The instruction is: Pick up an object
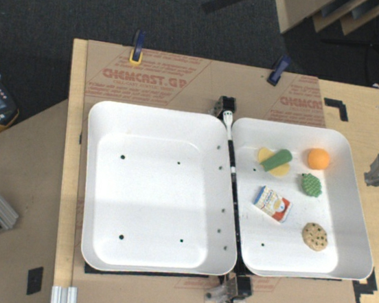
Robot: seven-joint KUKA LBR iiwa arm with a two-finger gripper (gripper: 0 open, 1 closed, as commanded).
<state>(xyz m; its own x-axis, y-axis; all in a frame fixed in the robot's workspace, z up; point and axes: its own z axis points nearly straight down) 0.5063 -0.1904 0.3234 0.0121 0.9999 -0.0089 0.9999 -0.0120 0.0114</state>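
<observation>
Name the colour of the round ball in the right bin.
Orange. The ball sits near the right bin's far corner in the camera view.

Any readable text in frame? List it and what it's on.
"CHEMCAST GP": red print on the brown board behind the left bin.
"CHEMCAST": same print, partly cut off, on the board behind the right bin.
Small carton: print too small to read.

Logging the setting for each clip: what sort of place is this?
Most likely a robotics lab bench set up for grasping trials. Two shallow white bins sit on a clamped board; toy-like items, an orange ball and a cookie, lie in the right one.
</observation>
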